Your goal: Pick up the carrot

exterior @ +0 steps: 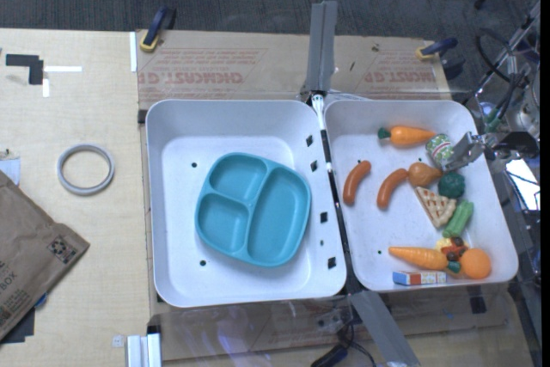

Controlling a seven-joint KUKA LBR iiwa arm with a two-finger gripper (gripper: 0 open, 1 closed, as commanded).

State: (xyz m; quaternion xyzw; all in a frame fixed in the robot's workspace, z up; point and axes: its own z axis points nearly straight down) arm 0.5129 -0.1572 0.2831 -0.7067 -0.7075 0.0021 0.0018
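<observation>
Near-edge carrot point(418, 255) lies well below gripper point(471, 148).

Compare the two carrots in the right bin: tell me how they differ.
The upper carrot lies near the bin's far side, in open space; the lower carrot lies near the near side, its thick end against a cluster of toys. The upper carrot looks shorter and stubbier, the lower one longer and slimmer. The upper carrot's green top points left, the lower one's tapered tip points left. Both are orange and lie roughly crosswise.
</observation>
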